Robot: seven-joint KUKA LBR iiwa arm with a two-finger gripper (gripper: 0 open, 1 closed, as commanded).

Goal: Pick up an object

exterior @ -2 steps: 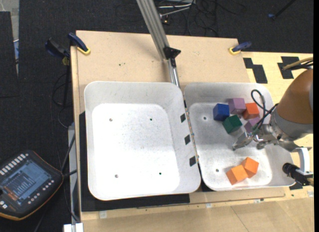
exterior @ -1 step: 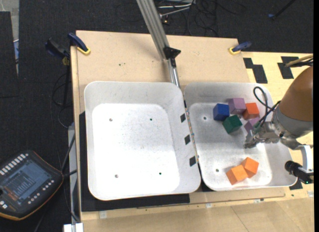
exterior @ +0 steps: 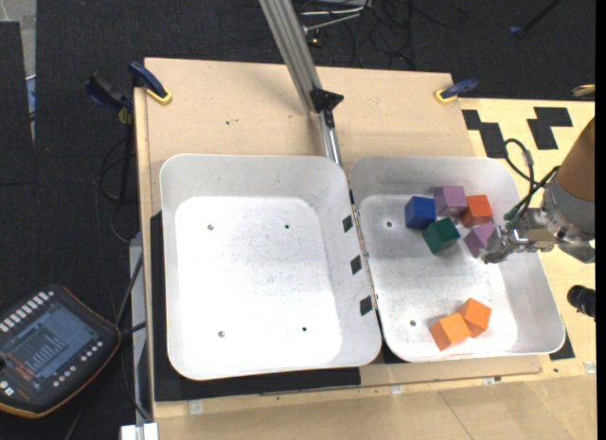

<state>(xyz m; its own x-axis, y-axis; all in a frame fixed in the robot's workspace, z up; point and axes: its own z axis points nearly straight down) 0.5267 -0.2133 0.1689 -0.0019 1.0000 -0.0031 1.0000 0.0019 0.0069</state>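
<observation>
The right bin (exterior: 530, 334) holds a cluster of small blocks: a blue one (exterior: 420, 211), a green one (exterior: 441, 235), a purple one (exterior: 451, 199), an orange one (exterior: 479, 207) and a lighter purple one (exterior: 480, 237). Two more orange blocks (exterior: 461, 324) lie near the bin's front. My gripper (exterior: 499, 251) reaches in from the right, low over the bin floor just right of the light purple block. I cannot tell whether anything sits between its tips.
The left bin (exterior: 180, 268) lies beside the right one. A metal pole (exterior: 294, 41) slants from the top down to the gap between the bins. Clamps (exterior: 151, 83) sit at the board's back corners. A teach pendant (exterior: 47, 348) lies at lower left.
</observation>
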